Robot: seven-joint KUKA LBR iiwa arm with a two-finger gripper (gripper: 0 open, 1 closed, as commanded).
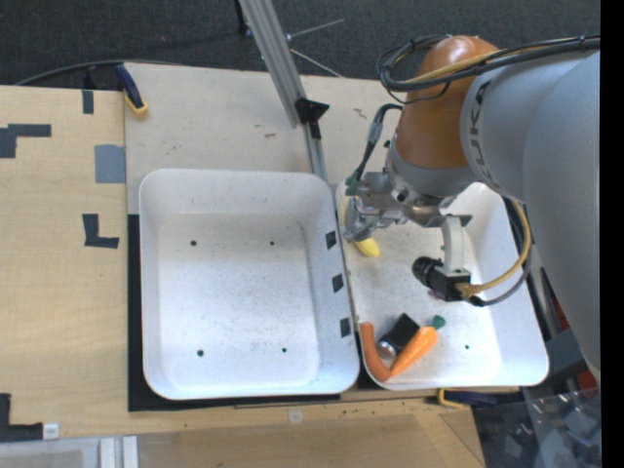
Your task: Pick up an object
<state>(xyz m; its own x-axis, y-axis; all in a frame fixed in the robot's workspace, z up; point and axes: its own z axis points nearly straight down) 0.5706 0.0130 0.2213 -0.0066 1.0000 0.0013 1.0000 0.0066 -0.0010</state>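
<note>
The big grey arm (546,144) comes in from the right & bends down over the right bin (507,359). Its orange band (444,96) sits above the wrist, w/ black cables looping round it. The gripper (363,224) hangs low at the bin's back left corner, by the wall between the 2 bins. Can't tell if it is open or closed; it is dark & bunched up there.

The wood surface (58,261) holds both bins. The left bin (234,281) is white w/ tiny dark specks.

A metal pole (278,61) slants across the back.

In the right bin: a small yellow thing (368,248) lies just below the gripper, v. close. Near the front sit 2 orange carrot-like bits (414,349) w/ a small black block (398,333) between them, well apart from the gripper.
</note>
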